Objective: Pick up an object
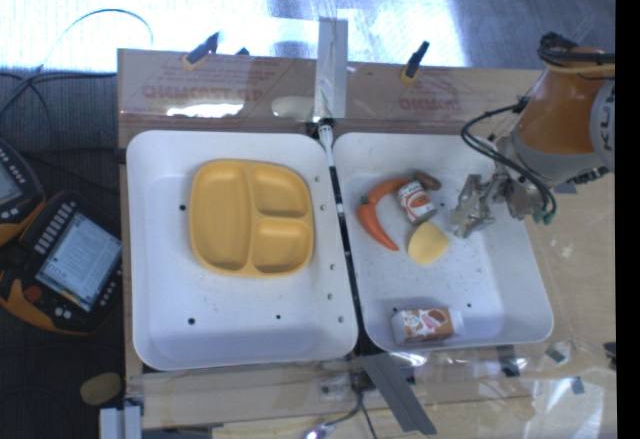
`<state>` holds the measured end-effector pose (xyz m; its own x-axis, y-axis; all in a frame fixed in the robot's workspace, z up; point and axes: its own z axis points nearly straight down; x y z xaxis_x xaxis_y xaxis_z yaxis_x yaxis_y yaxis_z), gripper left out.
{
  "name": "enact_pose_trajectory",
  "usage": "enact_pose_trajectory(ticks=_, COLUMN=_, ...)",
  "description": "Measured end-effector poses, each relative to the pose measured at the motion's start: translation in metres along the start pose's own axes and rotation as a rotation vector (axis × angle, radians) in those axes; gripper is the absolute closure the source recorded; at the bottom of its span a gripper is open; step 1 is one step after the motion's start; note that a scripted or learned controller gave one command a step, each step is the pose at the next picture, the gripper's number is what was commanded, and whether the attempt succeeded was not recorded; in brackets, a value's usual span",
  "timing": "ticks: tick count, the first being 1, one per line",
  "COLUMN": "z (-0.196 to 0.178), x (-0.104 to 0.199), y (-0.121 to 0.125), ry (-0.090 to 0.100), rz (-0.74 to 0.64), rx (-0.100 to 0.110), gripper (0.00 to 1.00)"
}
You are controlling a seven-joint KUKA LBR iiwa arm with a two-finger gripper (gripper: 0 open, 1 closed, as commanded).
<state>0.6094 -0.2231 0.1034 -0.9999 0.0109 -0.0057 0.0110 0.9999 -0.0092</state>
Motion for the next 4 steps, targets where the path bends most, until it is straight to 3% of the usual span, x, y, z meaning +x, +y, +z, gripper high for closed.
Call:
enact_pose_trajectory(ticks=1, z=-0.084, x=0.031, y=0.08, ry=0.002, rz=-0.082, rx=-0.008, gripper=1.0)
enact_pose_trajectory(ticks=2, z=-0.082, x=0.056, y=0.157, ry=0.003, rz=-0.272, rx=-0.01, gripper=1.0)
enact_pose_trajectory(ticks=3, z=-0.083, x=0.12, y=0.228, ry=0.003, rz=-0.608, rx=-0.013, gripper=1.0)
enact_pose_trajectory(ticks=4, z=-0.083, x=0.101, y=0.275, ry=-0.001, rz=-1.027, rx=-0.014, gripper=1.0)
